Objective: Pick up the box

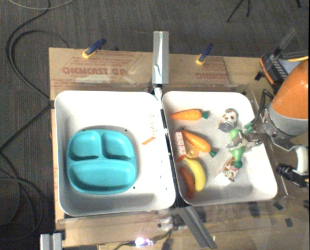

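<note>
The box [180,144] is small, red-brown and white, and lies against the left wall of the right bin [259,189]. An orange carrot [198,141] touches its right side and a banana [197,173] lies just below it. My gripper [247,137] hangs low over the right part of the same bin, well to the right of the box and apart from it. Small green pieces [237,154] sit directly under and beside the gripper. The orange-banded arm [293,100] reaches in from the right.
A second carrot [186,115] lies at the bin's top, with a small round printed can [228,120] to its right. A small printed packet [229,170] rests below the green pieces. The left bin [66,108] holds a teal divided plate [101,160] and an orange scrap [148,139].
</note>
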Controlling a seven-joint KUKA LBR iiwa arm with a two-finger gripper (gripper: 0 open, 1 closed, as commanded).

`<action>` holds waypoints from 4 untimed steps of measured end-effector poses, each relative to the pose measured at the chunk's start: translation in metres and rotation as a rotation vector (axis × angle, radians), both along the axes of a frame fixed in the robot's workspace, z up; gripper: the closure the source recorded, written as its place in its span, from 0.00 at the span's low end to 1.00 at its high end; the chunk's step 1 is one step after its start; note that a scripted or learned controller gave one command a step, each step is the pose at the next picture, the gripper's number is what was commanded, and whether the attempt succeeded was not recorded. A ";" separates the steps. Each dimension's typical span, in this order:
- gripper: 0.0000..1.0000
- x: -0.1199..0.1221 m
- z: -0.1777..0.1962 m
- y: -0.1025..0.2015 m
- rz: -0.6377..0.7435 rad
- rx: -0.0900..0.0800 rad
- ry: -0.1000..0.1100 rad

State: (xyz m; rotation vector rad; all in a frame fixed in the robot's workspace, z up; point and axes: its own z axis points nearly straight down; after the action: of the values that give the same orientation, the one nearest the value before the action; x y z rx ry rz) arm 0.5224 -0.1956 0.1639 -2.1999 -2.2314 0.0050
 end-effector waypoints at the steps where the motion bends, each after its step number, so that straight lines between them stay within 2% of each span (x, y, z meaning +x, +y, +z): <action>1: 1.00 0.001 0.007 0.001 0.003 0.001 0.003; 2: 1.00 -0.036 -0.007 0.001 -0.359 -0.004 -0.001; 3: 1.00 -0.038 0.004 0.050 -0.276 -0.004 -0.001; 4: 1.00 -0.038 0.017 0.114 -0.282 -0.004 -0.001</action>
State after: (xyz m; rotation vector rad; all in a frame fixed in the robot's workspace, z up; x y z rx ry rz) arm 0.4841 -0.0813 0.1810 -2.4938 -1.9024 0.0072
